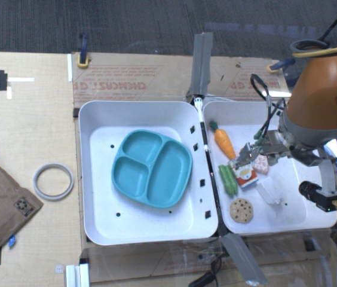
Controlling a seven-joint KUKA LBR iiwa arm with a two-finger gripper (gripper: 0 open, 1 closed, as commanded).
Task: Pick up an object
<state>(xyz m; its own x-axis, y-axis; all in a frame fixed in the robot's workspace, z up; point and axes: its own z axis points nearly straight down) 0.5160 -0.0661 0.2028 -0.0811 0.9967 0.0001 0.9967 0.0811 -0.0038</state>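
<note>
Over the right bin, at its near edge, a chocolate-chip cookie lies flat on the white floor, untouched. Just beyond it, a green pod-shaped vegetable rests beside a small red-and-white packet, the two touching or nearly so. My gripper hangs low over that cluster, right above the packet, with a pale pinkish piece just beside it to the right. Whether my jaws are spread or closed I cannot tell from this angle, and nothing is plainly seen between them. Farther back, a toy carrot lies at a slant, close to the wall shared with the left bin, where a teal divided plate sits alone. As I judge it, the reach is made and I am in place over the pile; the grasp itself and the lift are not yet shown done, with every object apparently resting on the bin floor.
</note>
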